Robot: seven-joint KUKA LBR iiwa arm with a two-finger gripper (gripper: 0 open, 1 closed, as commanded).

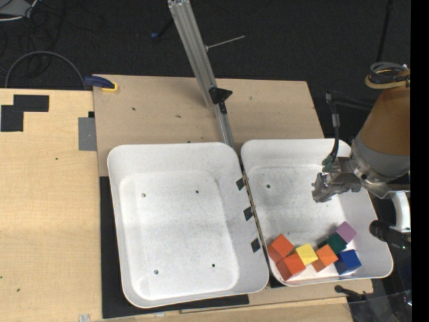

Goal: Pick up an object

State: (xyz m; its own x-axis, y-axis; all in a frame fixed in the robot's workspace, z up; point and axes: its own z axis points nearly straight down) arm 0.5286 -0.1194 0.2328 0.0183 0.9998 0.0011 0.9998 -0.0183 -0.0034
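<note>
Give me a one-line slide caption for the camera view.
Arm's gripper hovers over the right bin, above a cluster of colored blocks at its near edge; left bin alongside.

No legible text, label, brand, number or sign anywhere in view. Coloured blocks (315, 252): plain faces, no markings readable. White bins (127, 163): unmarked walls. Desk (47, 180): black tape patches, no lettering. Arm's orange band (392, 116): no print that can be made out.
</note>
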